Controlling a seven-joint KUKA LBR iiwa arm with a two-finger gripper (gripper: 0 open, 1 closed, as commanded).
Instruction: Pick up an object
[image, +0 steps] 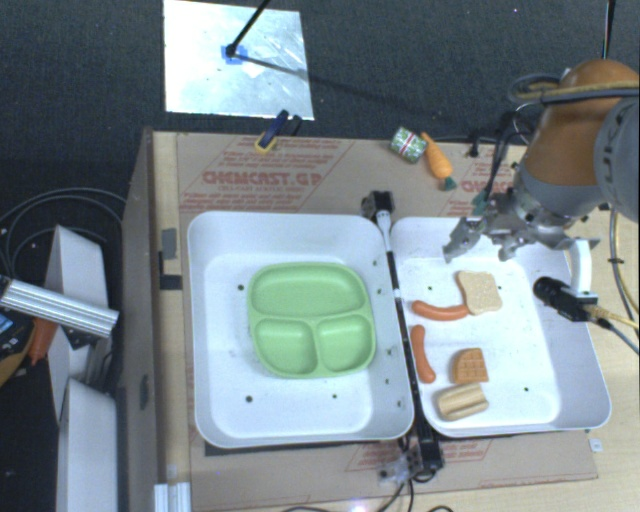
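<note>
In the right bin, closest to the camera, a small bread roll lies near the front wall, and a square cracker sits just behind it, almost touching. To the left of these two a short sausage lies lengthwise close to the wall that divides the bins. Farther back a second sausage lies crosswise, and its right end touches the lower corner of a slice of toast, which lies flat in the middle of the bin's rear half. The left bin holds a green divided plate with three compartments. The gripper hangs over the back part of the right bin, just behind the toast; its two fingers are spread apart with nothing between them. The toast is the nearest thing to the gripper, just in front of it, and the other foods are well apart from it toward the front. A black part sticks over the right side of this bin. Behind the bins, on the cardboard sheet, lie a toy carrot, a small green can and a clip.
</note>
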